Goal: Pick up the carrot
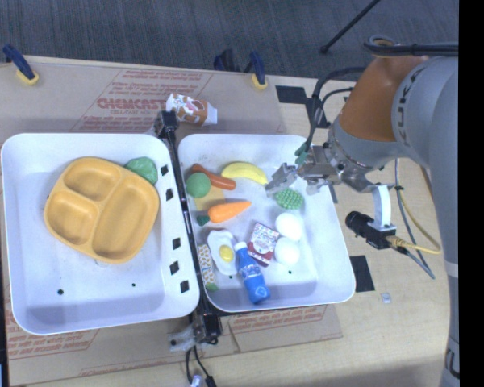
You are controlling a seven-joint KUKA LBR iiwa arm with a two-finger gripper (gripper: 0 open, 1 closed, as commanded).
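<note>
The carrot is orange and lies on its side in the middle of the right bin, pointed end toward the right. My gripper hovers over the bin's upper right area, to the right of and slightly beyond the carrot, just above a green knobbly item. Its fingers look open and nothing shows between them. A clear gap separates the gripper from the carrot.
Around the carrot lie a banana, a green ball, a red sausage, a fried egg, a blue bottle, a red packet and two white eggs. The left bin holds a yellow divided plate.
</note>
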